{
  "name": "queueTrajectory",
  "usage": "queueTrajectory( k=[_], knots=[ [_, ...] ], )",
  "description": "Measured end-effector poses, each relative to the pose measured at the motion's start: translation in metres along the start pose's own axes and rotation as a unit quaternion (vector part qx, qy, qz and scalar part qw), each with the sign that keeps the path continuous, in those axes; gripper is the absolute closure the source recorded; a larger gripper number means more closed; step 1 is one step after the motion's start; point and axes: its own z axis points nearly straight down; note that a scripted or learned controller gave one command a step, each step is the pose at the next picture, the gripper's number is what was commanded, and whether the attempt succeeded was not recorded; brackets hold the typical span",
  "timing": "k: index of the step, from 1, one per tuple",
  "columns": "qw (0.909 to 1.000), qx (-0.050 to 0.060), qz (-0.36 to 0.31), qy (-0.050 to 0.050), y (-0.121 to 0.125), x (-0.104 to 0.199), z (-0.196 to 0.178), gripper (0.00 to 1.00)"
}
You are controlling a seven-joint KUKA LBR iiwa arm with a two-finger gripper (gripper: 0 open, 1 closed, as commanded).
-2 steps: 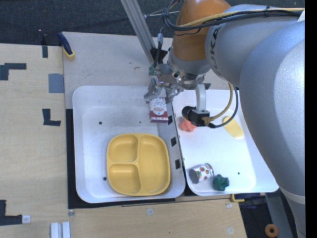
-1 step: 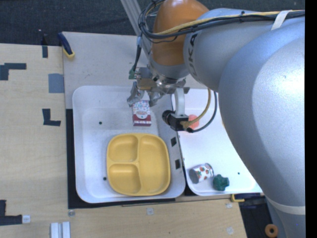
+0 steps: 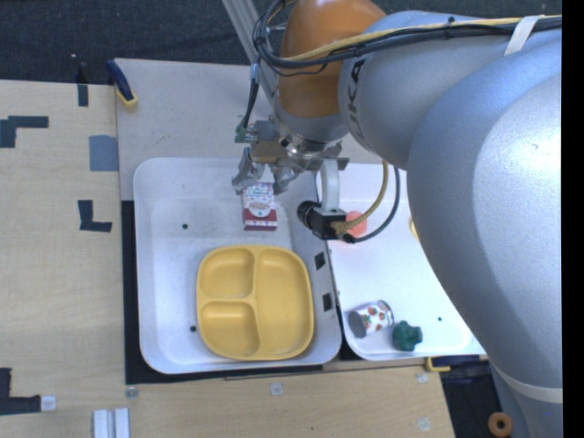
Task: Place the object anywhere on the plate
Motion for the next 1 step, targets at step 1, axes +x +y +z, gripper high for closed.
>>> queueTrajectory(
  k=[1],
  knots=[
    [1.0, 0.0, 0.0, 0.0, 0.0002, -0.0003, -0.0001, 0.0]
  ],
)
